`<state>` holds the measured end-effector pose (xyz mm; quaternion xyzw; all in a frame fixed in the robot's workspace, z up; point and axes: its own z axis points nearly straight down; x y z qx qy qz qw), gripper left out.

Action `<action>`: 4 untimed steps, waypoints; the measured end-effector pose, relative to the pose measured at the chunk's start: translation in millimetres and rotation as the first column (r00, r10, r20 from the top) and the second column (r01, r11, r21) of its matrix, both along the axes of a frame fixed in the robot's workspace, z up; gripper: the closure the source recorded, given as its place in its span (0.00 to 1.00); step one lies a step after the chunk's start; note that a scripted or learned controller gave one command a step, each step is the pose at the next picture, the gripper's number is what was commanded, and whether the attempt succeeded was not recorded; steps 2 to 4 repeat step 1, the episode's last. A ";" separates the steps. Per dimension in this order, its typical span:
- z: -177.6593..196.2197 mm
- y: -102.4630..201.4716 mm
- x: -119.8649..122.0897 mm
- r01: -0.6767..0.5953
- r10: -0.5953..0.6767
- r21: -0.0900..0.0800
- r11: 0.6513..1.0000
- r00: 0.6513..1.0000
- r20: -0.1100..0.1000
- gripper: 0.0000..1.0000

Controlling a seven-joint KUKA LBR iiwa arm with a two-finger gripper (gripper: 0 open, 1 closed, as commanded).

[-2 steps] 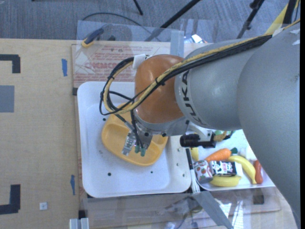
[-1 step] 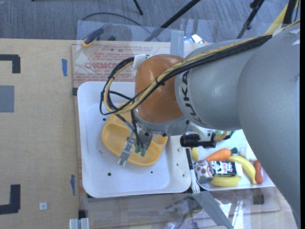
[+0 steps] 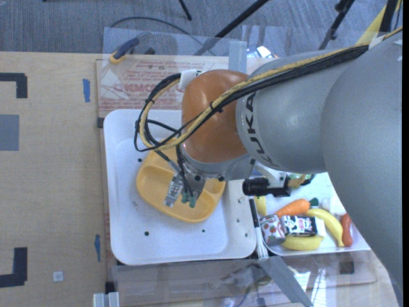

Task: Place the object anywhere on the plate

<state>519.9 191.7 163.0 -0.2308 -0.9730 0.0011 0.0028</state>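
Observation:
The yellow plate (image 3: 153, 190) lies tilted in the left white bin (image 3: 128, 235), a little right of its middle. My gripper (image 3: 182, 196) hangs directly over the plate's right half, under the orange wrist band. Its two fingers (image 3: 173, 190) point down at the plate, stand apart, and I see nothing between them. The arm covers the plate's upper right part. In the right bin (image 3: 319, 251) lie a carrot (image 3: 295, 206), a banana (image 3: 329, 222) and a small printed carton (image 3: 295, 225).
The big grey arm body crosses the right bin's upper part and hides most of it. A second small carton (image 3: 271, 229) and a red item (image 3: 346, 229) also lie in the right bin. Black and yellow cables loop over the left bin's top edge.

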 end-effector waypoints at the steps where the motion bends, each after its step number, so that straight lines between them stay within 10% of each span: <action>1: -0.2 -0.1 0.0 0.000 0.000 0.000 1.000 1.000 0.000 0.00; 4: -0.2 -0.1 0.0 0.000 0.000 0.000 1.000 1.000 0.000 0.00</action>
